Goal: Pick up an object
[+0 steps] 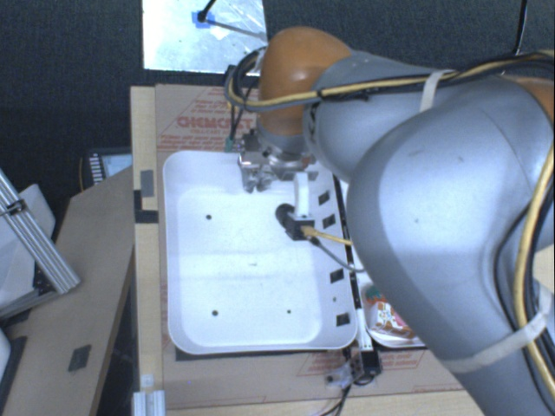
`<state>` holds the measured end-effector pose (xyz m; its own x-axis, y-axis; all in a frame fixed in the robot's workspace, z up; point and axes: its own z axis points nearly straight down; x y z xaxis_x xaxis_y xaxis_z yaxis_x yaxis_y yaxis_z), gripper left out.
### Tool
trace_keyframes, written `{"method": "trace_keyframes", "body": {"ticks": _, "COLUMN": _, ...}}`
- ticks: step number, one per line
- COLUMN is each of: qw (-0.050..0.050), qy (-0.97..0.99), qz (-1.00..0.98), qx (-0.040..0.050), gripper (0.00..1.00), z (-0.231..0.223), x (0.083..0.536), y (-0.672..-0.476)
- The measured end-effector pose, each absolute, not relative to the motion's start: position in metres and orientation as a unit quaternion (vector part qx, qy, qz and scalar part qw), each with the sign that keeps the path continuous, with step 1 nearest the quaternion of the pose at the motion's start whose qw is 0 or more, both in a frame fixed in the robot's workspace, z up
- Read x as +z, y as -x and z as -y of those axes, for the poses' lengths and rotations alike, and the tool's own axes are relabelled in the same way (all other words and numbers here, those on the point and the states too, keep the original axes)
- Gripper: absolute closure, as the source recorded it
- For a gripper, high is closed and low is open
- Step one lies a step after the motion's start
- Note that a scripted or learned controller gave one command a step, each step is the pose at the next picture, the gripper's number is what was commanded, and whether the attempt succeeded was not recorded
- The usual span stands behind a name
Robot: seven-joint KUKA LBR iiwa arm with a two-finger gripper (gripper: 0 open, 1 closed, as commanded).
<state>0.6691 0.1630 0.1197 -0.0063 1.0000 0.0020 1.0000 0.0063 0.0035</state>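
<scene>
The grey arm (434, 198) is seen reaching in from the right, its bulk covering most of the right-hand bin (368, 315). The orange band (299, 63) sits above the wrist, and below it the gripper (260, 176) is held over the far edge of the left white bin (251, 267), near that bin's back wall. Whether anything is gripped cannot be told, since the metal parts below the wrist are small and blurred against the white bin.

A small dark object (289, 217) is seen just in front of the gripper and slightly to its right, close to the divider between the two bins; it cannot be told whether this is a loose item or a part of the tool, as a yellow cable (334, 239) runs from it toward the arm. It lies near the gripper but not between its fingers.

A colourful item with red and white print (388, 316) is partly visible in the right bin, under the arm's edge, well apart from the gripper. Cardboard (199, 115) lies beneath both bins.
</scene>
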Motion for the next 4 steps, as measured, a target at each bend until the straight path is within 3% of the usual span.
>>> {"method": "trace_keyframes", "body": {"ticks": 1, "qw": -0.001, "qy": -0.703, "qz": -0.711, "qx": 0.003, "gripper": 1.0, "z": -0.24, "x": 0.125, "y": -0.666}}
{"method": "trace_keyframes", "body": {"ticks": 4, "qw": 0.001, "qy": -0.705, "qz": -0.709, "qx": 0.0012, "gripper": 1.0, "z": -0.234, "x": 0.13, "y": -0.655}}
